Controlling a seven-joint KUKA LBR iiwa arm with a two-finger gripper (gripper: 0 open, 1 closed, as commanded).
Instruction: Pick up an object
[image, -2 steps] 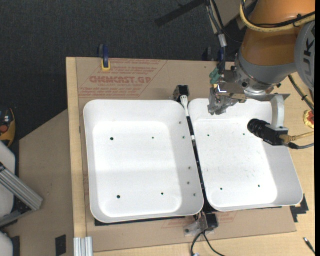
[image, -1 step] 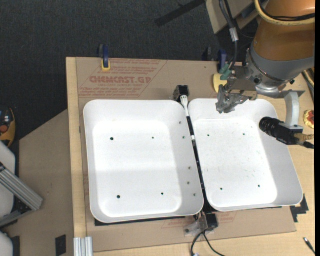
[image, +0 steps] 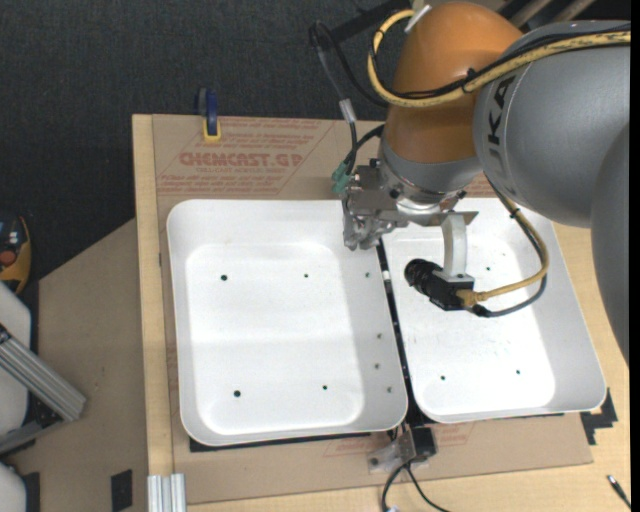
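Hand (image: 365, 232) low over the seam between both white bins (image: 270, 330)

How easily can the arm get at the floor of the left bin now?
Probably yes, easily. The gripper hangs over the seam between the bins, at the left bin's far right corner, and I see nothing standing in its way.

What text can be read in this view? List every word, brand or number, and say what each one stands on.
"CHEMCAST G P": red print on the brown board under the white bins, behind the left bin; the last letters are unsure.
"KU": black letters on the grey arm link, cut short by the curve of the link.
Smaller red print under the CHEMCAST line: too blurred to read.
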